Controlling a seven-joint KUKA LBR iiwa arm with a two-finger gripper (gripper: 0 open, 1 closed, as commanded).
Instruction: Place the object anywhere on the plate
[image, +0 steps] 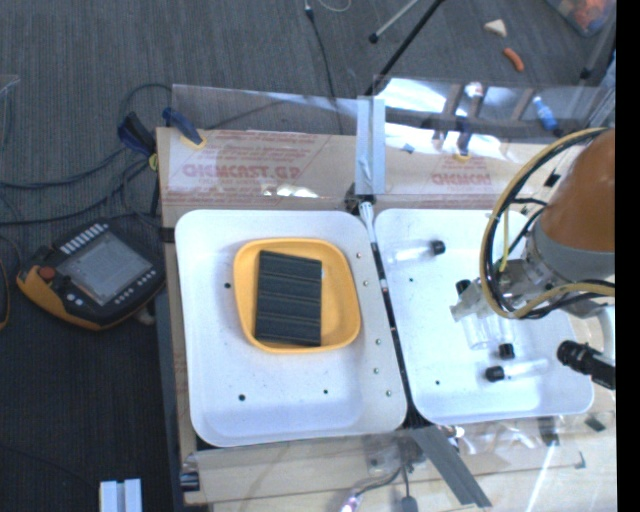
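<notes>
Camera view: left bin (200, 400) carries the yellow plate (296, 337), roughly centred, a bit toward 12 o'clock. The dark ribbed block (289, 298) lies flat on the plate, long side running 12 to 6, inside the rim on all sides. It is touching the plate, nothing else.

My arm (585, 215) comes in from 3 o'clock over the right bin (440, 395). Orange band is up at the frame edge, grey wrist below it, cable loops hanging off toward 9 o'clock. My gripper (480, 310) sits low over the right bin's middle, well apart from the plate and the block. Whether my hand is released or clenched I cannot tell: the wrist and cables cover it, and the clear stuff under it blurs the outline. Nothing visibly between them.

Right bin contents: clear tubes with black caps. One (420, 250) at 11 o'clock of the bin, near the divider. Two more (515, 368) at 5 o'clock of my gripper, close together, near the bin's front edge.

Outside the bins: teach pendant (95, 275) on the floor at 9 o'clock, cables running to it. Cardboard sheet (260, 170) behind the bins at 12 o'clock.
</notes>
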